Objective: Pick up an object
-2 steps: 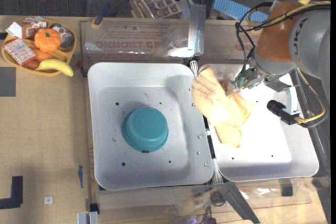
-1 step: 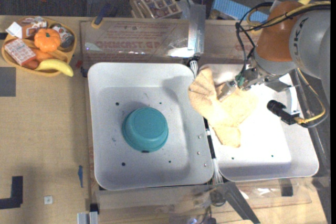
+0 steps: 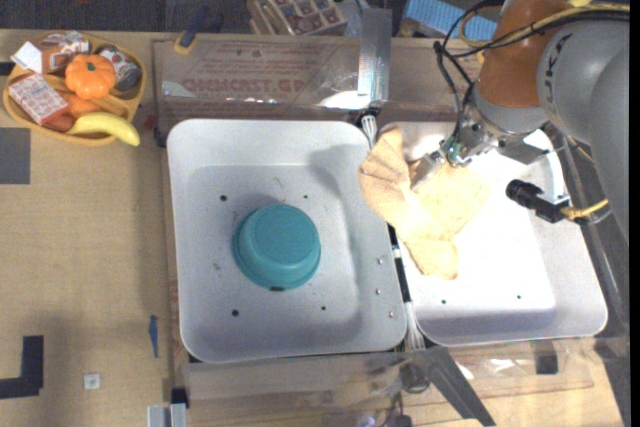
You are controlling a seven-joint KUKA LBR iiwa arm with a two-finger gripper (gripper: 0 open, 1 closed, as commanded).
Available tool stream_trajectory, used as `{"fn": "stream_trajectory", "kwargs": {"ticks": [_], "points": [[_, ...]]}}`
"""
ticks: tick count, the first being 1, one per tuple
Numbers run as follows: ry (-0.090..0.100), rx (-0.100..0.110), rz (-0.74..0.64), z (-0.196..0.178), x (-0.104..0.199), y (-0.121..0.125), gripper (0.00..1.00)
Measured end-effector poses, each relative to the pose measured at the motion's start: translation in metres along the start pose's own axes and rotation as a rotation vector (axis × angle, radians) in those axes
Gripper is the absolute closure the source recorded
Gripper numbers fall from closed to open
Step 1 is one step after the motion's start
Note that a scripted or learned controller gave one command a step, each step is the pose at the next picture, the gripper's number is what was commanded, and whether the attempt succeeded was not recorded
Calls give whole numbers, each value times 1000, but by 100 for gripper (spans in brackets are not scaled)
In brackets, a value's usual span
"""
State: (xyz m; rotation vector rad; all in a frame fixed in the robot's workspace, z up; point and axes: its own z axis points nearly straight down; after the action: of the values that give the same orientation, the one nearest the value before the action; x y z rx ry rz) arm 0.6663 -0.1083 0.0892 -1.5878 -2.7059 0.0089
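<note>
Down in the right bin (image 3: 560,305), a soft, crumpled cloth (image 3: 425,205) of pale yellowish-tan fabric lies in loose folds. One corner of it laps over the divide toward the left bin (image 3: 200,305), and the rest spreads across the right bin's smooth white floor. The gripper (image 3: 452,155) sits at the cloth's upper right edge, low against the fabric; whether it is wide, narrow or pinching the cloth cannot be told, as the view is too small and cluttered with cables there. Above it the arm (image 3: 580,65) shows its rounded grey casing and a glossy orange band (image 3: 525,50).

The left bin, also shallow, white and round-cornered, holds a teal bowl (image 3: 278,246) turned upside down, a smooth plastic-looking dome with a flat circular base facing up. It rests near the bin's middle, well apart from the cloth.

On the wooden tabletop (image 3: 80,265) at the far left stands a yellow dish (image 3: 20,105) bearing a small orange pumpkin (image 3: 91,75), a banana (image 3: 106,126) and some small printed boxes.
</note>
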Motion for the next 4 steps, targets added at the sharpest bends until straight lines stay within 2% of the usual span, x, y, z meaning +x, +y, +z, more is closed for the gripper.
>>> {"fn": "stream_trajectory", "kwargs": {"ticks": [1, 2, 3, 4], "points": [[5, -4, 71, 1, -23, -12, 0], [-6, -11, -124, -93, -33, -60, 0], [-4, -10, -215, -54, 13, -9, 0], [-6, -12, 7, -97, 27, 10, 0]]}}
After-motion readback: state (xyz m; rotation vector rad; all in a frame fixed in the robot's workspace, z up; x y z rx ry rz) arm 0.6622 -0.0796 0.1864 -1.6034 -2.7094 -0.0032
